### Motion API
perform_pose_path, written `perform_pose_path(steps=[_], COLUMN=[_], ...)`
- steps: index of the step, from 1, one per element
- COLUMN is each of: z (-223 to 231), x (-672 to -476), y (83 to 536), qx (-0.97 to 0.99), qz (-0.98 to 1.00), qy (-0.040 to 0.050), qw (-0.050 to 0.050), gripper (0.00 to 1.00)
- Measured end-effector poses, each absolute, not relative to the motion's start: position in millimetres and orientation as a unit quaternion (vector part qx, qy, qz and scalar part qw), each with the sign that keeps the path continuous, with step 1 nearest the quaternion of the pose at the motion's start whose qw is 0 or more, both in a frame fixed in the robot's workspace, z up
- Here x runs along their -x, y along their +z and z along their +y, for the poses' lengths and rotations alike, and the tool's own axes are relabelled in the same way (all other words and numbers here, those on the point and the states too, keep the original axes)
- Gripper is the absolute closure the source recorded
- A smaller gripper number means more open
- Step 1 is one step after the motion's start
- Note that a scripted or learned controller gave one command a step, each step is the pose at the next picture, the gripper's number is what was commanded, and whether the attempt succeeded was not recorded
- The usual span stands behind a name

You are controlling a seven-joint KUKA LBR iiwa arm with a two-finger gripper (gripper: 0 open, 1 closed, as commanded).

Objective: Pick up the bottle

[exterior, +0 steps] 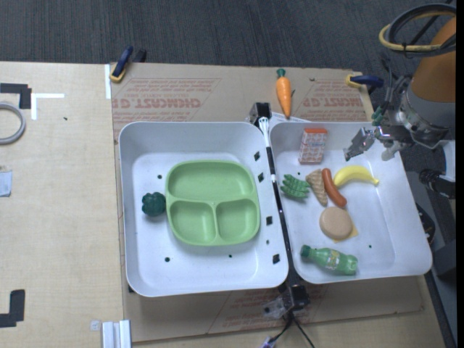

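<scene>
The green bottle (330,259) lies on its side in the right bin (395,230), close to the bin's front edge. My gripper (370,147) hangs over the far right corner of that bin, above and behind the yellow banana (355,176). It is open, with nothing between its fingers. The bottle is well apart from it, toward the front of the bin.
The right bin also holds a pink box (313,145), a red sausage (334,187), a tan bun (337,223) and a green leafy toy (294,187). The left bin (138,252) holds a green divided plate (214,203) and a broccoli (153,204). A carrot (283,93) lies behind the bins.
</scene>
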State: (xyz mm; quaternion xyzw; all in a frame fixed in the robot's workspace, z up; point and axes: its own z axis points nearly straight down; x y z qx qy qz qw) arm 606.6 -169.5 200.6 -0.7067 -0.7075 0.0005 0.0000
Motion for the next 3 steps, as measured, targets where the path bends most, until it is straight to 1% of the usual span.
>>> perform_pose_path(steps=[1, 2, 3], z=[-169.9, -109.6, -59.5], x=[-607.0, -543.3, -508.8], y=[210.3, 142.5, 191.9], qx=[0.706, 0.750, 0.739], qz=[-0.708, -0.662, -0.674], qy=[0.0006, 0.0006, 0.0008], qw=[-0.001, 0.000, 0.001], gripper=[1.00, 1.00, 1.00])
